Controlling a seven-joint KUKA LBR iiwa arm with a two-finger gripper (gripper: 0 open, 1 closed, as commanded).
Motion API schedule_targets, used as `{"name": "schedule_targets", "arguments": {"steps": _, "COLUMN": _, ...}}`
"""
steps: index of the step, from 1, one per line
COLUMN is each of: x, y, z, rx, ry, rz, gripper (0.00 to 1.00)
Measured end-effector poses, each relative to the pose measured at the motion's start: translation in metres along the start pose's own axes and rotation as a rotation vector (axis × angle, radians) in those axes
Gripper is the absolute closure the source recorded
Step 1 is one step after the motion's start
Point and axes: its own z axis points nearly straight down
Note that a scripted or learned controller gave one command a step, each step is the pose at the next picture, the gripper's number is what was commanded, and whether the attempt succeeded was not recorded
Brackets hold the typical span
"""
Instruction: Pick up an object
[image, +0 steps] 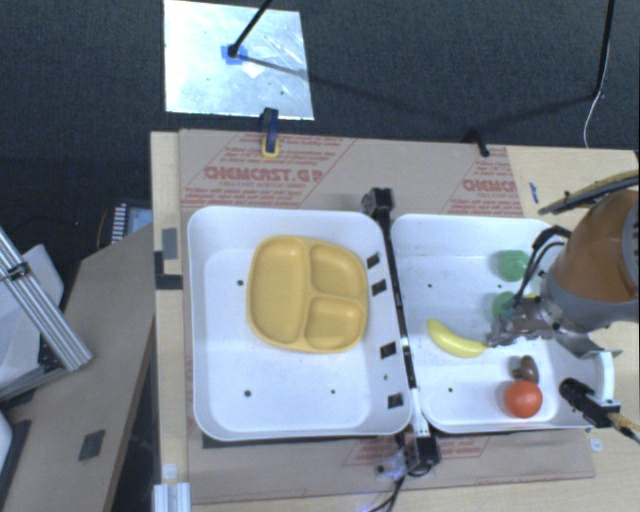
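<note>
**Gripper closing in on the banana's end**

Nearest, an orange ball is lying in the right bin. Beyond it, the gripper is hovering beside the banana; its opening is unclear. The banana is probably light, smooth and slippery, so its middle looks the best place to grip.

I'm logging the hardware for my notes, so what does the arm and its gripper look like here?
The arm has a broad orange band above a grey wrist section. Thin black cables loop along its side toward the gripper, which is a small dark metal assembly. A white piece with a black tip sticks out below the wrist.
</note>
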Motion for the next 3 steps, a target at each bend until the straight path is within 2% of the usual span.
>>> {"name": "schedule_targets", "arguments": {"steps": 1, "x": -0.006, "y": 0.001, "z": -0.044, "rx": 0.007, "ry": -0.003, "rz": -0.003, "gripper": 1.00}}
{"name": "schedule_targets", "arguments": {"steps": 2, "x": -0.015, "y": 0.007, "z": -0.094, "rx": 0.004, "ry": -0.004, "rz": -0.003, "gripper": 1.00}}
{"name": "schedule_targets", "arguments": {"steps": 3, "x": -0.016, "y": 0.008, "z": -0.112, "rx": 0.007, "ry": -0.003, "rz": -0.004, "gripper": 1.00}}
